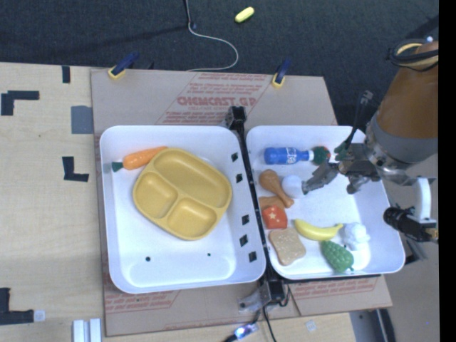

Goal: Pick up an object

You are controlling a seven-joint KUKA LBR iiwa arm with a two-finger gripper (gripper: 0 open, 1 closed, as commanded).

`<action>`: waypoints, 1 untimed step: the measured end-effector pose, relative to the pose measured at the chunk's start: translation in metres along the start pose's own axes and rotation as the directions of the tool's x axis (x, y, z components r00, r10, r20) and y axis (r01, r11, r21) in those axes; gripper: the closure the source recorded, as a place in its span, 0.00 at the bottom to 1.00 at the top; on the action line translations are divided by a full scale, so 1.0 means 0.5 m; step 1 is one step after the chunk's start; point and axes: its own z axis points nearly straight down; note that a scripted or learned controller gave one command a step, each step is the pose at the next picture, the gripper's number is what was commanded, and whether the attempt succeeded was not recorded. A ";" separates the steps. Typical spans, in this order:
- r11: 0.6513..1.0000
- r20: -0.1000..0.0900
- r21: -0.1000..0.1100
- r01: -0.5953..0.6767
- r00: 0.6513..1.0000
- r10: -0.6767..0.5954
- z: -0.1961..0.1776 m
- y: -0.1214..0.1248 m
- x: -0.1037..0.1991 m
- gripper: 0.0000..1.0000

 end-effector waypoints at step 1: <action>1.000 0.002 -0.011 0.003 1.000 -0.003 -0.011 0.004 0.000 0.00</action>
